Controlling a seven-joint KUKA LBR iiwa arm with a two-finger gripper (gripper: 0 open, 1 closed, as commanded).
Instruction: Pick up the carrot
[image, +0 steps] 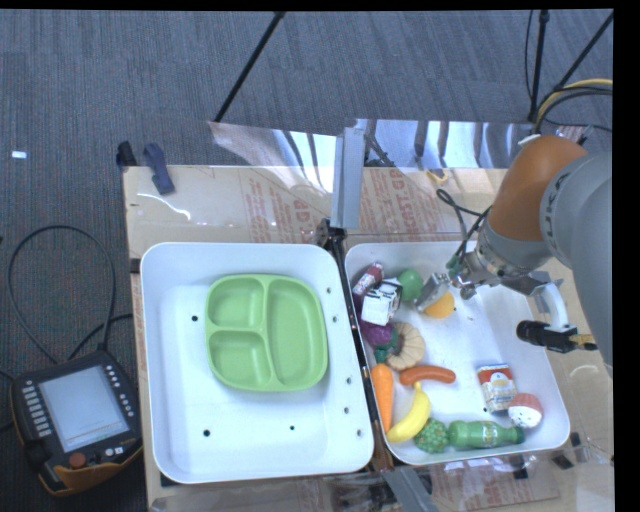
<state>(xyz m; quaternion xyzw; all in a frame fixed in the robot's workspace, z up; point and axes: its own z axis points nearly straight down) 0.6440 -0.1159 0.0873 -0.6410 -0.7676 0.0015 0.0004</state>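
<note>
Camera view, looking down at a slant on two white bins side by side. In the left bin (170, 400), a green divided plate (267, 332) near the middle. In the right bin (555, 385), a crowd of toy foods. Carrot (382, 395) lying against the bin's left wall, toward the near edge, tip pointing to the near edge, untouched. Just beside it on the right, a yellow banana (411, 417) and above that a red sausage (427, 376). Along the near edge, a green bottle (483, 434) on its side, with a small can (496, 386) close to the right wall. Toward the far left corner, a white carton (380, 303), a green pepper (410, 284) and a round bun-like piece (407, 344).

Gripper (437, 292) low over the far part of the right bin, next to a yellow-orange piece (439, 306), well apart from the carrot. Cannot tell whether open or closed. Nothing visibly held.
</note>
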